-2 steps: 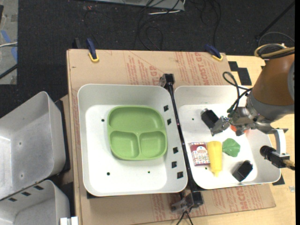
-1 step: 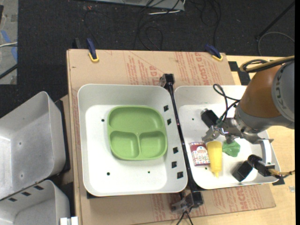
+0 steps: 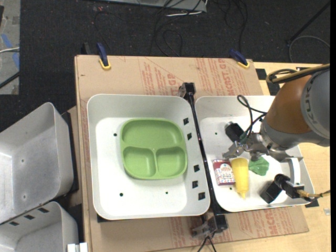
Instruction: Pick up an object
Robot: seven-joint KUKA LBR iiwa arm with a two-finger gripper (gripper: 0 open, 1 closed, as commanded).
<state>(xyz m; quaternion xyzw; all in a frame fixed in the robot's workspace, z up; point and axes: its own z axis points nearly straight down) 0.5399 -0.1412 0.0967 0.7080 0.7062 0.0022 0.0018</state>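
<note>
I watched from far away through the camera above the bench. The arm [image 3: 295, 113] reached in from the right and hung low over the right bin [image 3: 220, 103]. Its gripper [image 3: 234, 151] was down inside that bin, near the middle. I could not tell if its jaws were spread or pressed together, because the wrist hid them. I saw nothing held in them.

Three small things lay in the right bin, close to the gripper. A yellow bottle [image 3: 240, 175] lay just below the gripper, with its tip pointing to the front wall. A red and white packet [image 3: 224, 173] lay flat, touching the bottle's left side. A soft green thing [image 3: 259, 166] lay just to the right of the bottle, partly under the wrist.

The left bin [image 3: 102, 140] held a green plate [image 3: 154, 147] with three parts. It sat flat in the middle, well apart from the gripper. Both bins sat side by side on a brown board [image 3: 157, 72].
</note>
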